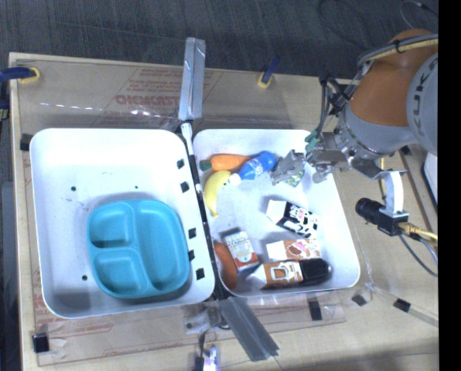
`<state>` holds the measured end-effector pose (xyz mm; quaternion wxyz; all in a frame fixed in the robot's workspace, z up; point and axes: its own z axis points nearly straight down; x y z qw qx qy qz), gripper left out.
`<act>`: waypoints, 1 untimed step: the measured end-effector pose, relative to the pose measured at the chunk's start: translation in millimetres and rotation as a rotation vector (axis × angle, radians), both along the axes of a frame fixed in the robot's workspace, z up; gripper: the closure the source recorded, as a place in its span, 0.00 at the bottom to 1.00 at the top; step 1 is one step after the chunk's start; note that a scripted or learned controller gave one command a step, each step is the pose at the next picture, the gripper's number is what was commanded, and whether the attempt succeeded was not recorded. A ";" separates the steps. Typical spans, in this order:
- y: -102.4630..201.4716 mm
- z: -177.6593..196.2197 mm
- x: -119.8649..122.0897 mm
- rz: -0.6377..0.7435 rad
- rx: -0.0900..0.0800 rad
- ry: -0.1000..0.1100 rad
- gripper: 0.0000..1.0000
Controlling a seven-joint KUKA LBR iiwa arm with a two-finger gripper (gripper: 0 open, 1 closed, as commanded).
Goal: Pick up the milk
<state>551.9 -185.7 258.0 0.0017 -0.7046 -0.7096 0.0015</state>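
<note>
there are two white bins (52,153) (335,207). one blue plate (138,247). one carrot (229,161), one banana (213,188), one blue bottle (257,165), one cow-spotted milk carton (294,217), three other small cartons (240,249) (295,249) (283,273), one dark bottle (314,270).

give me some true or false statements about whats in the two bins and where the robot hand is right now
1. The blue tray lies in the left bin. True.
2. The milk carton, white with black cow patches, sits in the left bin. False: it lies in the right bin, near the middle.
3. The hand is over the far part of the right bin. True.
4. The banana lies beside the dark bottle. False: the banana is by the divider, and the bottle lies along the near wall.
5. The carrot lies in the right bin's far left corner. True.
</note>
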 end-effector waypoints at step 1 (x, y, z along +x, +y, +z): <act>-23.8 -138.2 -24.0 -0.111 -0.004 -0.020 0.00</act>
